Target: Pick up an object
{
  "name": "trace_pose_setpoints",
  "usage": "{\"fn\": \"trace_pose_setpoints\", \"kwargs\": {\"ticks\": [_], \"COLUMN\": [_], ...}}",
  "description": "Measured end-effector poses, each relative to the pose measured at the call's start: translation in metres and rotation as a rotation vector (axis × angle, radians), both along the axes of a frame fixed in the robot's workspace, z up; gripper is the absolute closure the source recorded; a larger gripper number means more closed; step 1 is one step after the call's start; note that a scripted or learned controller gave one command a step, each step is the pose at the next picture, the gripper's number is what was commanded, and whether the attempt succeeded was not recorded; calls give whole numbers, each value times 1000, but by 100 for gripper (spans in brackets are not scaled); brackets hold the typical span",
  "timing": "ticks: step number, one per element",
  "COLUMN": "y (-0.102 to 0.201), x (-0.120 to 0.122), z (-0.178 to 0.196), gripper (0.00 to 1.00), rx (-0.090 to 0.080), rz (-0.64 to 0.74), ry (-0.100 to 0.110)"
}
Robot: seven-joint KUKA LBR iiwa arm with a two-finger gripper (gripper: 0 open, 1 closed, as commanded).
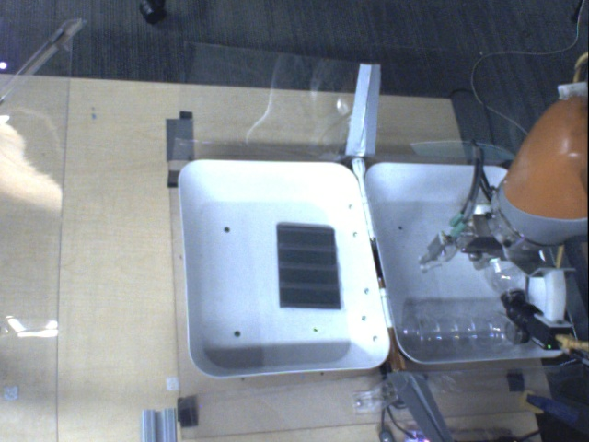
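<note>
you've got the arm point(550, 168) over the right bin point(405, 247), at the right of the frame, orange band uppermost. the gripper point(453, 245) sits low over the middle of that bin, reaching toward frame left. can't tell how wide it stands, too small and cluttered from this angle. nothing visibly held.

candidate objects: a clear plastic item point(460, 325), looks like a bottle lying on its side, along the lower edge of the right bin, below the gripper and apart from it. a dark ribbed rectangular block point(308, 265) lies flat in the middle of the left bin point(212, 210), well apart from the arm.

my read: approach or descent step, pick not done. next move needs you to line up over the target before closing; the clear one sits near the bin wall, so clearance is tight, and it may roll.
</note>
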State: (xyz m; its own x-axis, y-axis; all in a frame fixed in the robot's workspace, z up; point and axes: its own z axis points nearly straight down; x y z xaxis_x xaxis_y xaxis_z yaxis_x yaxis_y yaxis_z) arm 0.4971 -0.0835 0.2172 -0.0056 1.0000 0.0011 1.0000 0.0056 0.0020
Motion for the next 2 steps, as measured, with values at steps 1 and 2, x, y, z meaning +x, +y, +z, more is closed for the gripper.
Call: {"fn": "trace_pose_setpoints", "kwargs": {"ticks": [1, 2], "y": [-44, -39], "x": [-8, 7], "z": [31, -127], "gripper": [0, 0], "rx": [-2, -2], "rz": [1, 4], "ry": [-5, -13]}}
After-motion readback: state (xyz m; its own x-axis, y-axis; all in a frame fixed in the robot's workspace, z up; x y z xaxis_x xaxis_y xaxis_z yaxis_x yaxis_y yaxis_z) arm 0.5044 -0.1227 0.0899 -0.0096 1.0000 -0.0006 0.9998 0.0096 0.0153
